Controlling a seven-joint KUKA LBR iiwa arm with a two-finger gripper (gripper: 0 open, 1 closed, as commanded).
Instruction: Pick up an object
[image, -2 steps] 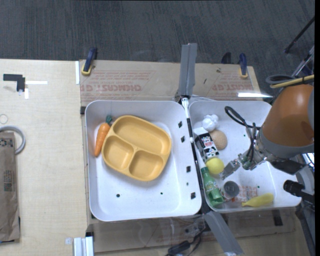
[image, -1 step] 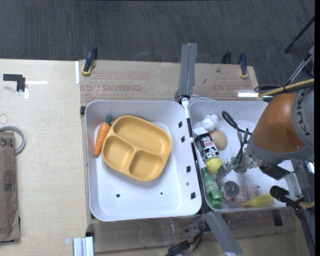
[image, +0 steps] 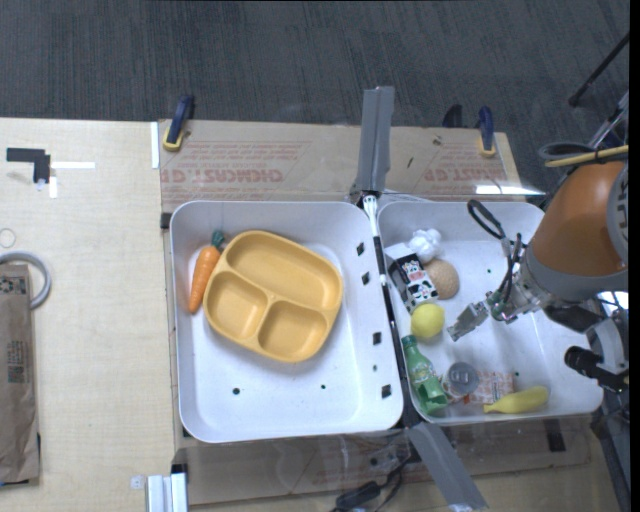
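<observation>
Camera view, looking down at a slant on two white bins side by side. In the left bin (image: 200, 400), a yellow plate (image: 275, 295) with three compartments, lying a little turned. Just beside its left edge, an orange carrot (image: 203, 275) with green top, pointing up and down along the bin wall.

In the right bin (image: 560, 400), several loose things, mostly along the left side. At the top, a white crumpled object (image: 425, 243). Below it, a small black-and-white carton (image: 412, 278), touching a round brown object (image: 441, 280) on its right. Lower, a yellow ball (image: 427, 320), maybe a lemon. Below that, a green bottle (image: 422, 375), lying along the left wall with the cap toward the ball. Near the bottom edge, a grey round thing (image: 460, 378), next to a clear packet (image: 490, 384) with red print, and then a long yellow object (image: 518, 401), lying almost flat along the front wall.

Reaching in from the right, the arm (image: 580, 225), with the orange band large at the picture's edge. At its end, the gripper (image: 468, 322), low over the middle of the right bin, just right of the yellow ball and above the grey round thing. Seems to be apart from both, though hard to judge from this angle. Open or closed: cannot tell, too small and blurred. All objects of the right bin resting on the bin floor.
</observation>
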